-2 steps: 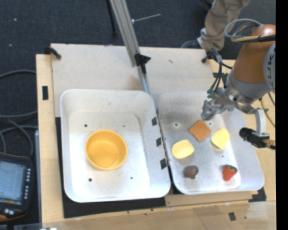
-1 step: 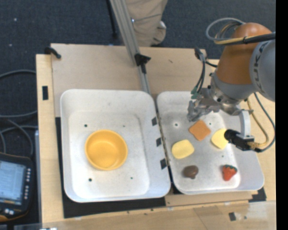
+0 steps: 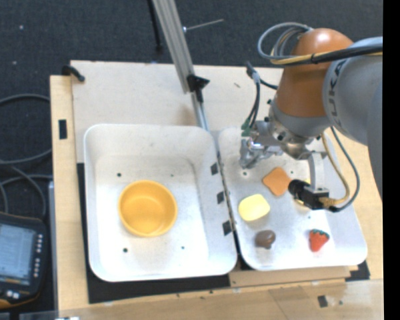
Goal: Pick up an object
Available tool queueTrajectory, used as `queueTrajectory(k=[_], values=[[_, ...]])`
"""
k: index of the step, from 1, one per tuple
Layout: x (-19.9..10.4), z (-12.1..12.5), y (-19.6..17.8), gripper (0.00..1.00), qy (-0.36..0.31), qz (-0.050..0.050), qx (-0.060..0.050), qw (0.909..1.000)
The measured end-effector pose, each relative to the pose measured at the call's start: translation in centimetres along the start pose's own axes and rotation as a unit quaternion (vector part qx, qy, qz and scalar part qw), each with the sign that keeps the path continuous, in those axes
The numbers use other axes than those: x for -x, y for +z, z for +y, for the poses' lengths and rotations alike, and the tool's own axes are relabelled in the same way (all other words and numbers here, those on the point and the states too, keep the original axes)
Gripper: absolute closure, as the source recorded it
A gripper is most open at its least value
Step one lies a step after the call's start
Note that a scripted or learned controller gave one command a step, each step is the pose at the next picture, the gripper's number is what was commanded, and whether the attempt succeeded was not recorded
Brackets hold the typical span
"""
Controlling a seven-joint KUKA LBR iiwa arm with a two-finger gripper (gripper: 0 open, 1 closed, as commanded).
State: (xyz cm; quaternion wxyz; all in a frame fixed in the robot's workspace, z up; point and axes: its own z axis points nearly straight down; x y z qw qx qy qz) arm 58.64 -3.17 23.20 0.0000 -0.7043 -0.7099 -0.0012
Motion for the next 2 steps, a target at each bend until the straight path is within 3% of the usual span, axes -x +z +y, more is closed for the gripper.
queueTrajectory(k=[2], values=[[-10.5, -3.2, 1.0, 1.0, 0.0, 0.0, -0.001, 1.0]])
